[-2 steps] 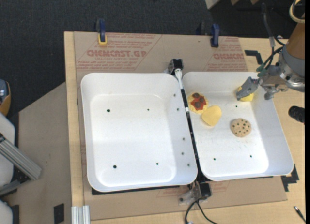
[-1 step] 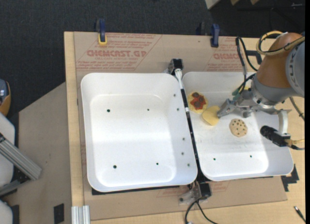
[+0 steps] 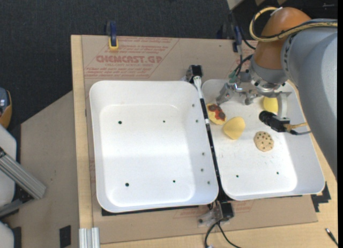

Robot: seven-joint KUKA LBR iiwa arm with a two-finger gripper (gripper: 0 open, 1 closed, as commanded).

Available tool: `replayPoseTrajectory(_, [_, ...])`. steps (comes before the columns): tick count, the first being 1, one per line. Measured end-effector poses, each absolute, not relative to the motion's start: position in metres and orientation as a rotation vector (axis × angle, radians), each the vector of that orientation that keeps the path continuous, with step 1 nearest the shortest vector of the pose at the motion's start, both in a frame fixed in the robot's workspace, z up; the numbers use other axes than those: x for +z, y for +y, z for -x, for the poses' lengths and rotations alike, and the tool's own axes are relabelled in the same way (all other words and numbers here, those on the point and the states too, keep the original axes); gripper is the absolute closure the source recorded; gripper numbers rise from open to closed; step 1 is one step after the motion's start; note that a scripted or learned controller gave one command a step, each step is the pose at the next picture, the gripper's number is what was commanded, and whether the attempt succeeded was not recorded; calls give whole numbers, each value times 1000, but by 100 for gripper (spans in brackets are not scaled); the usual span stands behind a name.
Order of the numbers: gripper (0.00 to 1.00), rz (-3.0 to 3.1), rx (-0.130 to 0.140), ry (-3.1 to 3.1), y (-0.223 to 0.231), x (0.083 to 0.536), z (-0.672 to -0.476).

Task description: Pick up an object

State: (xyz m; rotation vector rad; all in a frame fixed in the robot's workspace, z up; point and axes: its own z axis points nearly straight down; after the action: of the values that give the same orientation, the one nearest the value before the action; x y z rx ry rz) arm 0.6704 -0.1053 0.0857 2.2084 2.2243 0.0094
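In the shallow white right-hand bin, just beside its left wall, we judge the pale yellow rounded lump light and smooth, best pinched across its middle; the gripper's fingers hang apart, empty.

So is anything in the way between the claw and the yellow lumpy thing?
Nothing visible blocks it. The claw hangs over the right bin, and the yellow lump lies just below it in the picture with bare white floor between. The cookie sits off to its right.
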Motion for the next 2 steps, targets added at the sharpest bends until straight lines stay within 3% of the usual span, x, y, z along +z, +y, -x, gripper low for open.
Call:
replayPoseTrajectory(1, [0,-2225,-2,2223,-91,85,-614])
replayPoseTrajectory(2, [0,-2220,2,2218,-112,85,-629])
